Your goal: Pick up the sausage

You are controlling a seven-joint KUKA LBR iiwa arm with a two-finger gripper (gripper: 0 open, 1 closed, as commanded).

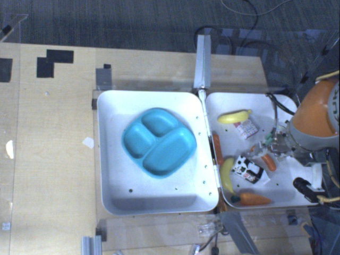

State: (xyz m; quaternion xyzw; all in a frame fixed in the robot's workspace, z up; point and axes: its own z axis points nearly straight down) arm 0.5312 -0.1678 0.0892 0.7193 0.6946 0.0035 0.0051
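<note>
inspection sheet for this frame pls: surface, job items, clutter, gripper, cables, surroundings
Surface: wooden bench, left bin, right bin.
Job's things: sausage, right bin, along its left wall.
Clutter: blue divided plate in left bin; two bananas, carrot, packet, black-and-white item in right bin.
Gripper: gripper over right bin, apart from sausage.
Cables: cable on floor.
Surroundings: dark floor; black marks on bench.
</note>
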